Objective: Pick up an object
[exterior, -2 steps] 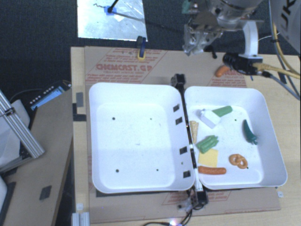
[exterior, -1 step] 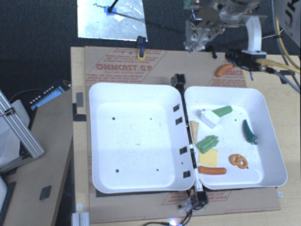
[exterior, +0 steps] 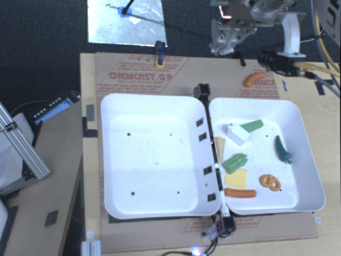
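Item: pretzel [exterior: 270, 182], rt bin [exterior: 298, 116], near side. Prob. light, stiff plastic; grip across outer rim. Gripper [exterior: 224, 47] far above; finger state can't tell.

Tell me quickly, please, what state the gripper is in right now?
Gripper: raised above the bench behind the right bin, nothing seen in it; whether it is open or shut cannot be told.
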`<state>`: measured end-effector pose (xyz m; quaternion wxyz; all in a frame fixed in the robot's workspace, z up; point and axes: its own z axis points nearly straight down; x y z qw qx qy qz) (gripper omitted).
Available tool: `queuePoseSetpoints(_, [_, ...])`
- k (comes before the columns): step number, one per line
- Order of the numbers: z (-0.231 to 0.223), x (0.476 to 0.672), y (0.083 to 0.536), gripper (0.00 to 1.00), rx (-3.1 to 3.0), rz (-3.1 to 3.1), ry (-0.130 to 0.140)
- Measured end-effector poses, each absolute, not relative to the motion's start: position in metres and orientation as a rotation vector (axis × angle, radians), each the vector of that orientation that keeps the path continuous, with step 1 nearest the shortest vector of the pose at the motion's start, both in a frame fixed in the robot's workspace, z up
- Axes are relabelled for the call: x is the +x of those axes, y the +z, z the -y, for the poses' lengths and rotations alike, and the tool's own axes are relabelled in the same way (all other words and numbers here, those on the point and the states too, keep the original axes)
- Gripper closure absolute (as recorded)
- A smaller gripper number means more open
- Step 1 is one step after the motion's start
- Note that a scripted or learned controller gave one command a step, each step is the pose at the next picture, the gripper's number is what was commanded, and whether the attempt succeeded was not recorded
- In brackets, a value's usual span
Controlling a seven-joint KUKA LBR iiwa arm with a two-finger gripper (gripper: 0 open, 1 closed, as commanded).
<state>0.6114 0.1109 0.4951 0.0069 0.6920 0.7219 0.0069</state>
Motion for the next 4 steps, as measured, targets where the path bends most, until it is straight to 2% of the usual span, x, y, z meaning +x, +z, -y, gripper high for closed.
queuePoseSetpoints(4, [-0.112,0.612,0.540,1.00,2.136,-2.273,0.034])
